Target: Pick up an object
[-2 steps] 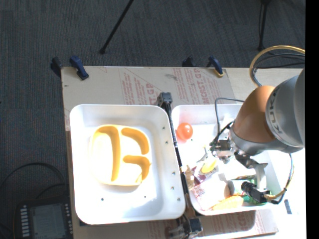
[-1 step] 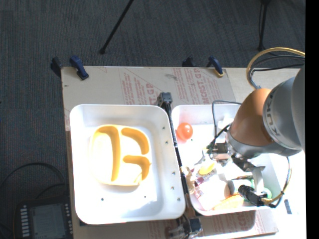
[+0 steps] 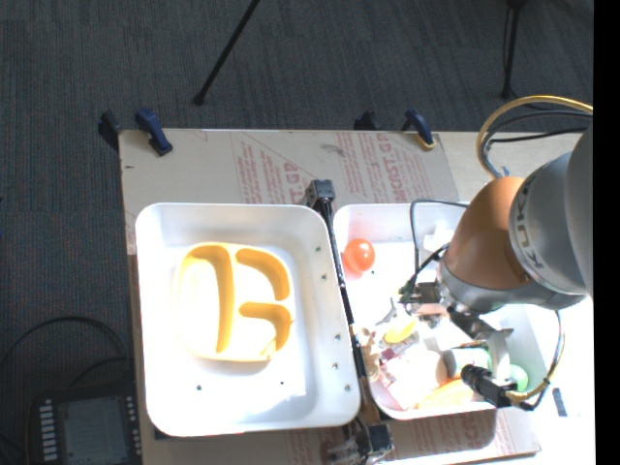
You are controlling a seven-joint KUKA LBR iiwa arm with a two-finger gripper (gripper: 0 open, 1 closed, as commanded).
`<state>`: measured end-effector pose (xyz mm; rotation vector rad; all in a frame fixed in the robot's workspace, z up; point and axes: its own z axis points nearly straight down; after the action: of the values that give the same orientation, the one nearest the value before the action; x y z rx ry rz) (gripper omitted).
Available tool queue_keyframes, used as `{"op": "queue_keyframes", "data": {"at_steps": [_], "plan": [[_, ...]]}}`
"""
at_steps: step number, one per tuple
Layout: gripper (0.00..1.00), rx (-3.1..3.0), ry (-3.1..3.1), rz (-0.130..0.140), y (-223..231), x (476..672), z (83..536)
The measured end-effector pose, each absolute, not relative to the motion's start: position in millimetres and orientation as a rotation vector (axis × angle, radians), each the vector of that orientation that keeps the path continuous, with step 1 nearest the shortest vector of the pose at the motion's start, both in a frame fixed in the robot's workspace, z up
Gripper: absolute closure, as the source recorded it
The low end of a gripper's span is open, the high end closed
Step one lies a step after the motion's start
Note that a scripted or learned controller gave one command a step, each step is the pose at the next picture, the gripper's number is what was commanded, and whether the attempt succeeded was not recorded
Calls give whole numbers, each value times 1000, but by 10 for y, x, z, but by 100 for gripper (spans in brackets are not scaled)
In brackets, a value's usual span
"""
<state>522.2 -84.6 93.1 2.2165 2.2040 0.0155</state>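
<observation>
Yellow piece (image 3: 400, 334) is my call for the closest pick. It lies in the right bin (image 3: 387, 213), in that bin's left half, just below-left of the gripper (image 3: 418, 305) as the camera view shows it. Gripper opening: cannot tell, the wrist and the orange band block the tool end. Nothing is visibly held.

How I'd run the step:
- Centre over the yellow piece before descending; the gripper sits off to its upper right.
- Come straight down and close only once the piece is inside the grip.
- A pink item (image 3: 391, 368) lies just beside it on the lower side, so orient the close to avoid it. Otherwise you grab both or shove one out.
- The bin wall is near on the left, so keep clearance.
- Lift slowly and confirm something is actually in the grip before calling it done.

Fallback: an orange ball (image 3: 358, 255) sits alone near the same bin's top-left corner, well apart from the pile. The approach is clean but I'd expect it to roll.

Further out, an orange piece (image 3: 441, 393) lies at the bin's lower edge and a green thing (image 3: 519, 376) sits to the right, partly under the arm (image 3: 504, 245). The left bin (image 3: 232, 213) holds a yellow divided tray (image 3: 235, 303), which is flat and a poor target.

The yellow piece itself is small and bright yellow with a pale patch on top; its exact shape is hard to make out under the glare
</observation>
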Motion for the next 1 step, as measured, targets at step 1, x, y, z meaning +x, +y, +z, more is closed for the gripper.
{"op": "queue_keyframes", "data": {"at_steps": [1], "plan": [[0, 2221, 2224, -1, -949, 5747, 875]]}}
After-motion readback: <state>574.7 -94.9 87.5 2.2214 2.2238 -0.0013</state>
